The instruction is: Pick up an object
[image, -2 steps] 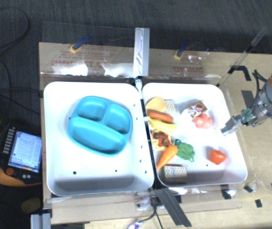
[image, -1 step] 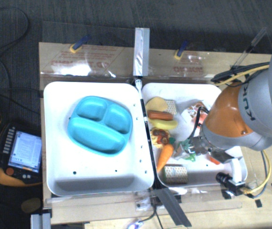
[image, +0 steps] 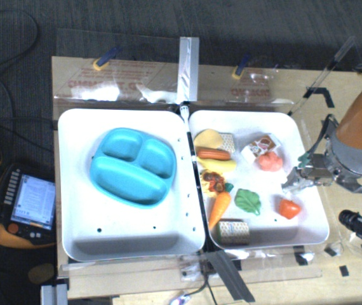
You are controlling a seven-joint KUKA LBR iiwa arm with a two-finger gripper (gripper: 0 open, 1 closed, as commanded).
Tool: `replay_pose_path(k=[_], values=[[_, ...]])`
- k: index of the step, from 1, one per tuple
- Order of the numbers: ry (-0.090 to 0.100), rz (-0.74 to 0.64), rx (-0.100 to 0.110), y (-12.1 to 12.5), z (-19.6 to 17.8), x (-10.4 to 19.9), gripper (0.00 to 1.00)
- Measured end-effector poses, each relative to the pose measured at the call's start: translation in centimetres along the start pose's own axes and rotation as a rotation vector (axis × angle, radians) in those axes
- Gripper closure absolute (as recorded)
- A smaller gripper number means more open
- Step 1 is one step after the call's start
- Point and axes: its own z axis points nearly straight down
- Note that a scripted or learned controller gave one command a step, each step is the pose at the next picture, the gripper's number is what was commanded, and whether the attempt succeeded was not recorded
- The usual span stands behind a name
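- Gripper (image: pixel 293 182): over the right bin's (image: pixel 308 142) right rim; whether open or closed cannot be told, and nothing is seen held.
- Tomato (image: pixel 288 208): nearest item, on the bin floor just nearward of the gripper; round, no long axis.
- Pink ball (image: pixel 270 161): left and slightly far of the gripper.
- Carrot (image: pixel 218 208): well left, long axis running near-far.
- Left bin (image: pixel 73 234): holds a blue tray (image: pixel 133 165).
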Motion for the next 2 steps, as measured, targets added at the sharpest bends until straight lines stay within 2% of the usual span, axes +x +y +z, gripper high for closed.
replay_pose_path(k=[1,2], values=[[0.002,0.27,-0.011,0.5,11.8,-2.3,1.0],[0.002,0.031,0.0,-0.2,0.7,3.1,1.0]])
